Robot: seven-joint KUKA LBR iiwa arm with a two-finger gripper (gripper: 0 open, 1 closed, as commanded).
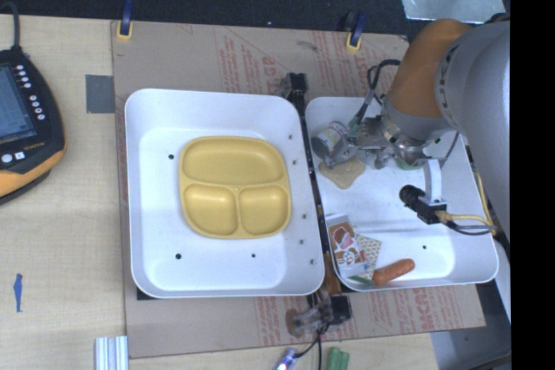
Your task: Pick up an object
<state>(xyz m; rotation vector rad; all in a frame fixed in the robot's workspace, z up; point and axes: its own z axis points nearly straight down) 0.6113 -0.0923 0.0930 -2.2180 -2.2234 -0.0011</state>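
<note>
My gripper (335, 145) reaches into the right bin (451, 260) from the right and hangs over its upper left corner. Directly below and touching its tip in the picture lies a tan, flat, bread-like piece (345, 176). A small printed packet (351, 247) rests by the bin's lower left wall. Next to it, along the front edge, lies an orange carrot-like stick (392, 271). The grey arm with its orange band (429, 65) hides the bin's upper right part.
The left bin (156, 269) holds a yellow divided plate (234, 186). A black cable with a plug (421, 204) hangs from the wrist over the right bin's middle. A teach pendant (22, 126) lies at the far left of the bench.
</note>
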